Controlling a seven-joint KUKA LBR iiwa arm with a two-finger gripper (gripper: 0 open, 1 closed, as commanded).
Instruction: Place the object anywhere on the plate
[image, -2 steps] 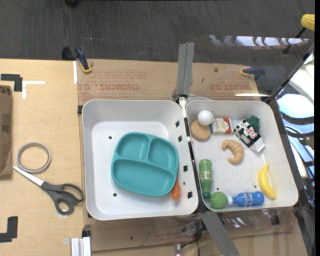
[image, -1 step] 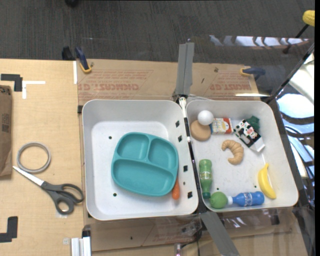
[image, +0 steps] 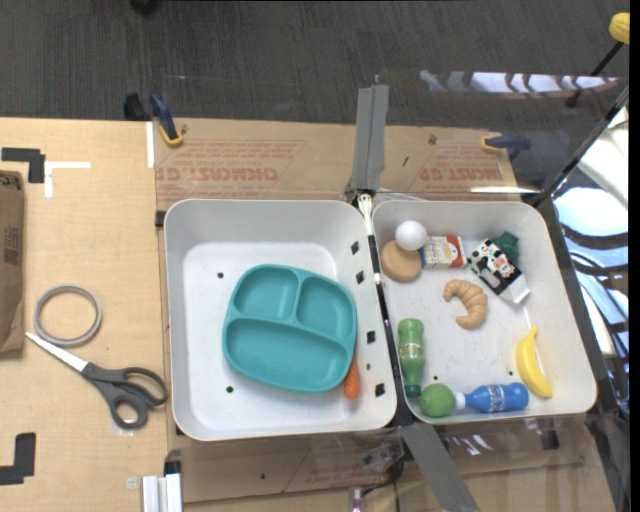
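teal plate (image: 290, 330) in left bin, carrot (image: 351, 380) touching its edge

Two bins (image: 185, 330) — one plate (image: 290, 330), one banana (image: 533, 365), one croissant (image: 468, 302)

At your right edge you see pale grey-white, rounded, glossy surfaces, likely the arm (image: 598, 208), crossed by thin dark cable-like lines; finer detail is too blurred to tell.

Glossy teal plastic plate (image: 290, 330), smooth white plastic bins (image: 190, 300), matt cardboard (image: 250, 160).
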